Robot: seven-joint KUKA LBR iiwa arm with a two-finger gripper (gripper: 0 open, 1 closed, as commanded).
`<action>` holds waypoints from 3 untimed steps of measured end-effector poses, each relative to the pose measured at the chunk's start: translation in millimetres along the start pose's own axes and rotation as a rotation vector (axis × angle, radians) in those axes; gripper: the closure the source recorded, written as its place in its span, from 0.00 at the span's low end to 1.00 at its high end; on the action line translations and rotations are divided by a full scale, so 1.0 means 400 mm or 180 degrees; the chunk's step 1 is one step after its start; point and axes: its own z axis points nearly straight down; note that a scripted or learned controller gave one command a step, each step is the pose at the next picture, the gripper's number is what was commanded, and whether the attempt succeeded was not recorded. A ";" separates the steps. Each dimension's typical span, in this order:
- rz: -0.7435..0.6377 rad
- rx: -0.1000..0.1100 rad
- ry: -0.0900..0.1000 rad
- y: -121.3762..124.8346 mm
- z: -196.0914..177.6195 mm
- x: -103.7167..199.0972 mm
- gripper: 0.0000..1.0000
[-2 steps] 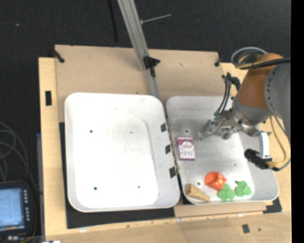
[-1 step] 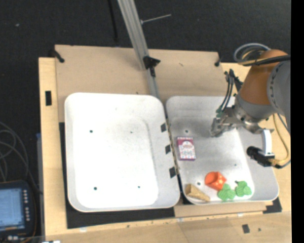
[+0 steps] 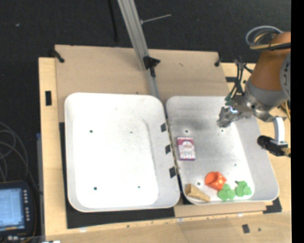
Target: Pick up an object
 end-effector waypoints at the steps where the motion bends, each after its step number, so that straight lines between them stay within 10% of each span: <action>1: 0.0000 0.0001 -0.0001 0.005 -0.137 -0.005 1.00; 3: -0.0016 0.0014 0.0010 0.049 -0.156 0.242 1.00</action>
